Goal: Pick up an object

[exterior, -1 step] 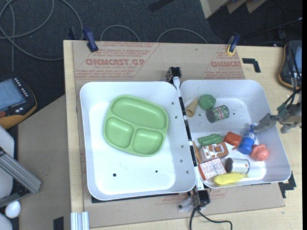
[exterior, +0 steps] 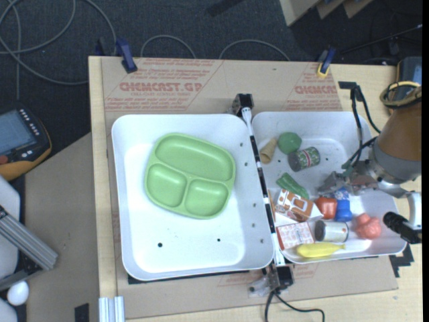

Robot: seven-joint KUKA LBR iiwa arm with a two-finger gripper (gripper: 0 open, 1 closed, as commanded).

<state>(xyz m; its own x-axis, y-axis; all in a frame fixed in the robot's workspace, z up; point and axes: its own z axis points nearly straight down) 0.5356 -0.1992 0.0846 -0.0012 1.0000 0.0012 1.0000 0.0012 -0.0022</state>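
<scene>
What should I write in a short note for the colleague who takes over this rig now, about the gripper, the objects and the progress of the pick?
Gripper: low in the right bin, above the pile of objects; it is too small and dark to tell whether it holds anything.
Objects: all in the right bin. Green ball and can at the back; blue item, red item and small boxes in the middle; banana at the front edge.
Left bin: holds a green divided plate.
Done: the arm is at the pile.
Left: no object seen lifted yet; grasp one and raise it.
</scene>
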